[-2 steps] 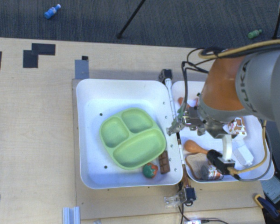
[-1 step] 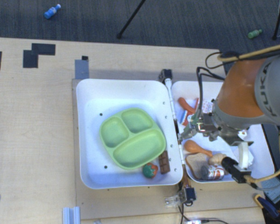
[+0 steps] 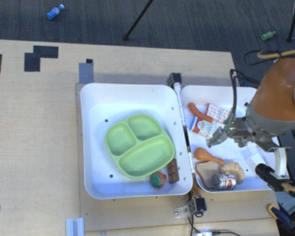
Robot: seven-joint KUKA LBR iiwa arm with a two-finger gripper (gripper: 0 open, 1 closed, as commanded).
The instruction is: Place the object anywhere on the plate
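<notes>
Roughly: green three-compartment plate (image 3: 140,145) in the left bin (image 3: 96,112), nothing on it; small red-and-green strawberry-like toy (image 3: 158,180) and a brown bar (image 3: 173,171) just off the plate's near rim, touching or nearly so. Right of the plate, in the right bin (image 3: 196,95): orange sausage-like piece (image 3: 200,113), printed carton (image 3: 206,127), another printed pack (image 3: 217,113) behind it, orange drumstick shape (image 3: 208,156), bread slice (image 3: 207,171), croissant (image 3: 232,169), small can (image 3: 225,183). End effector (image 3: 217,136) low over the carton's right edge, fingers slightly parted by the look of it, nothing seen between them. Which item counts as the object: can't tell; carton likeliest, being nearest. Judged light, stiff-ish, slick printed faces, crushable; best pinched across the narrow sides. Neighbours crowd close, so risk of nudging the sausage-like piece.
</notes>
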